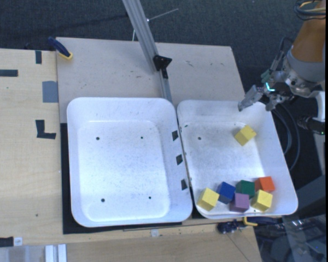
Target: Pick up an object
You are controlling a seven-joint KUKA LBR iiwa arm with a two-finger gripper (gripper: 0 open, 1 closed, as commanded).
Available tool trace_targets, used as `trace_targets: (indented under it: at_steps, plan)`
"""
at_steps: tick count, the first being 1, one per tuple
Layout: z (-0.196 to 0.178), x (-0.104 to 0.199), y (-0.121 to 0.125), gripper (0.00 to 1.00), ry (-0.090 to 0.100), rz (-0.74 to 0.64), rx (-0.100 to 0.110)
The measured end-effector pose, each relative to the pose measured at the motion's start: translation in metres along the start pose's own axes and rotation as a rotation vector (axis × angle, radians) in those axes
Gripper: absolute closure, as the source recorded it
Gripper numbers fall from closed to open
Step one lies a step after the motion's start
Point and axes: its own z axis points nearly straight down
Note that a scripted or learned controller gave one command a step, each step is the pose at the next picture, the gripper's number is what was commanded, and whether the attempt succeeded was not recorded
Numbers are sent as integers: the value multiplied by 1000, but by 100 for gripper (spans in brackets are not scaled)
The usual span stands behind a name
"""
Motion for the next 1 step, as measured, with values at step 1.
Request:
trace_targets:
  at_steps: [1]
  plan:
    - [-3,0,1,0,-2,-1,-4]
